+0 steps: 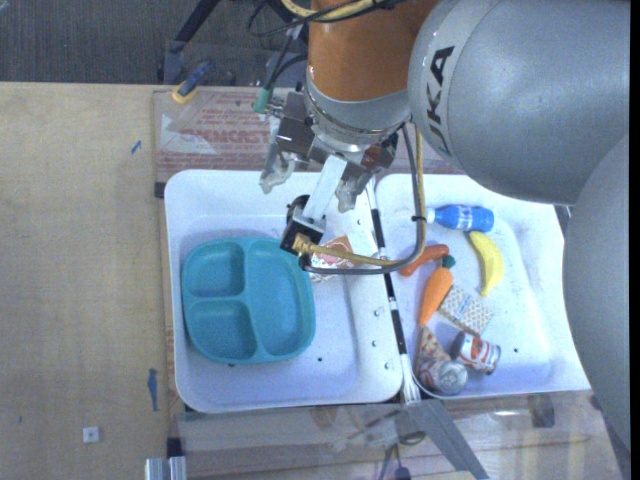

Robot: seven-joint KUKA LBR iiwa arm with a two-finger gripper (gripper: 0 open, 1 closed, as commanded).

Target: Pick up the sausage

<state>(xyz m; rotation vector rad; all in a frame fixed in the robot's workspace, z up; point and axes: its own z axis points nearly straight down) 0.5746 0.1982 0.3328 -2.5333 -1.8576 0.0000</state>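
Gripper [308,183], fingers spread and empty, hovers over left bin [340,368]; sausage [428,257] lies apart in right bin [530,358]

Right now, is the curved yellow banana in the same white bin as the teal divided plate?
No, the yellow banana lies in the right-hand white bin, while the teal plate sits in the left-hand bin.

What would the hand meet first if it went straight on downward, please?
The hand would likely meet the bare floor of the white bin just behind the teal tray; depth is unclear.
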